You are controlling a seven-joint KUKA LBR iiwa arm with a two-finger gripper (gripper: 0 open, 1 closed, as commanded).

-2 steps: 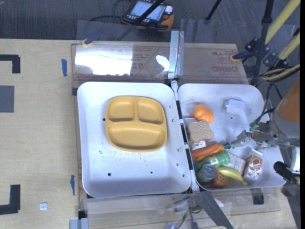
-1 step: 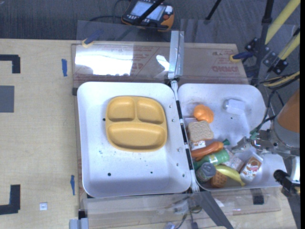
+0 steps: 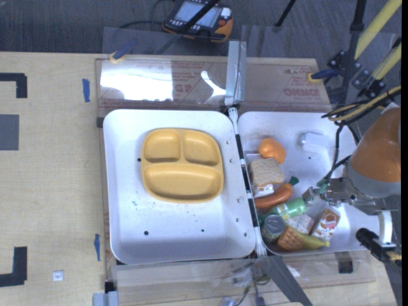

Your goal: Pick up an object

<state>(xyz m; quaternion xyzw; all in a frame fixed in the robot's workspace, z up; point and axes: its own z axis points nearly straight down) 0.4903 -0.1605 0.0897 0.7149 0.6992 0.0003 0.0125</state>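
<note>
- Arm reached in from the right edge, its orange band over the right bin.
- Gripper sat low in that bin, right by the toy food; whether the jaws were apart or together, I couldn't tell.
- Carrot, green bottle, bread slice and orange crowded the bin's left side, centre-right of frame.
- Left bin held a yellow divided plate.
</note>
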